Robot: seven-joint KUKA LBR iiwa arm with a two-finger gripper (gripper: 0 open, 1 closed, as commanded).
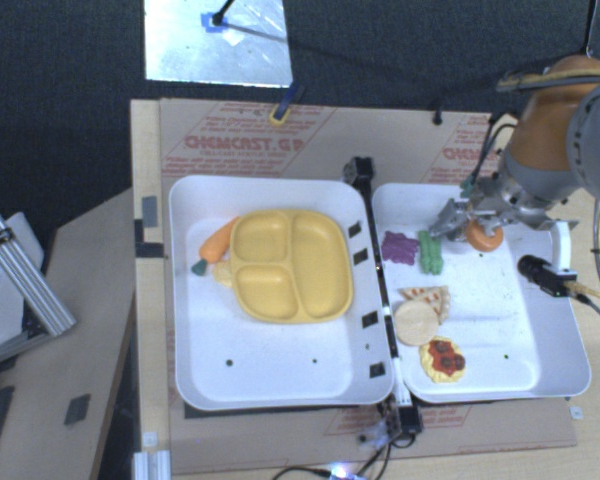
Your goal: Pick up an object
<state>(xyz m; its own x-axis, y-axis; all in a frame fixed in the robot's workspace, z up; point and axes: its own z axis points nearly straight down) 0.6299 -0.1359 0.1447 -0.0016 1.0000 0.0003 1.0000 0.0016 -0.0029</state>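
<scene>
Object candidates lie in the right bin [540, 368]: the nearest to the gripper [458, 224] is an orange round piece [485, 237], just beside the fingers near the bin's far rim.

Surface [250, 133]: a board-covered bench carrying two shallow white bins side by side.

Arm [555, 133]: grey with an orange band, entering from the right and bent down over the far part of the right bin.

Left bin [280, 378]: holds a yellow divided plate [285, 265]; a toy carrot [218, 239] rests against the plate's left edge.

Right bin contents, from the far end toward the near: a purple piece [400, 248] touching a green piece [431, 252], a wedge-shaped sandwich piece [427, 296], a pale round disc [415, 322], and a small pizza-like piece [442, 359].

Gripper: low over the bin floor, between the green piece and the orange round piece. Whether the fingers are wide, narrow or closed on anything cannot be told at this size.

Step in hand, as judged: the reach-and-grasp stage, with no object lifted clear. The next move calls for the fingers to close around one piece, likely the orange one, then a straight lift.
</scene>
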